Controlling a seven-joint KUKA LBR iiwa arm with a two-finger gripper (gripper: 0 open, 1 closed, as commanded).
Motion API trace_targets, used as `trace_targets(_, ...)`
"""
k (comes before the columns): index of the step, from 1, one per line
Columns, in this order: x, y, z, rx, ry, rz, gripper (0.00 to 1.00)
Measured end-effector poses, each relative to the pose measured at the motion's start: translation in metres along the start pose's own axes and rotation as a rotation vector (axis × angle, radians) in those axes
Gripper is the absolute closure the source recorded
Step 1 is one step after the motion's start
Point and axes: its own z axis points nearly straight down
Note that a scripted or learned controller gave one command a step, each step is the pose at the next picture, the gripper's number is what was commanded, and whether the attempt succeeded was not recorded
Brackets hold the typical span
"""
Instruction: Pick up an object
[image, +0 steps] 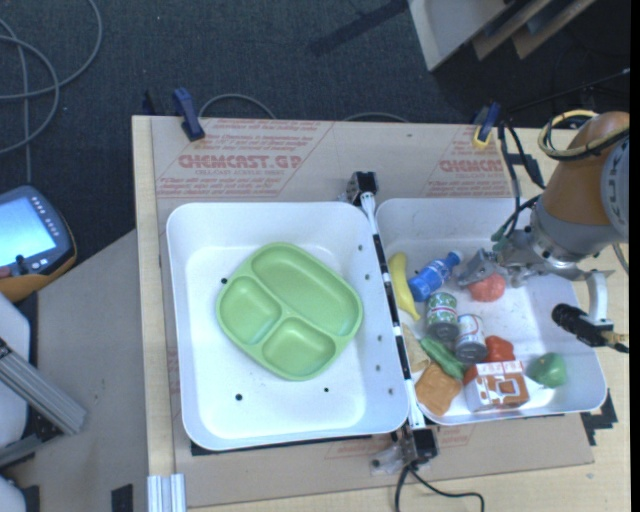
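One arm's hand (487, 272) hovers at the right bin's (590, 395) one o'clock, over a red lump (488, 288); its grip I cannot tell; next, descend.

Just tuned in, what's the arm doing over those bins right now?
The arm reaches in from the right and its gripper is low in the right bin, right at a red object near the blue bottle and can. A grasp isn't visible yet. The left bin holds a green divided tray.
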Motion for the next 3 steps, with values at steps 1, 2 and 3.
trace_targets(1,-0.001,0.002,-0.015,-0.007,-0.003,0.0,1.0)
trace_targets(2,0.072,0.011,0.003,-0.012,-0.007,-0.003,1.0)
trace_targets(3,0.124,-0.046,-0.099,-0.007,-0.001,-0.003,1.0)
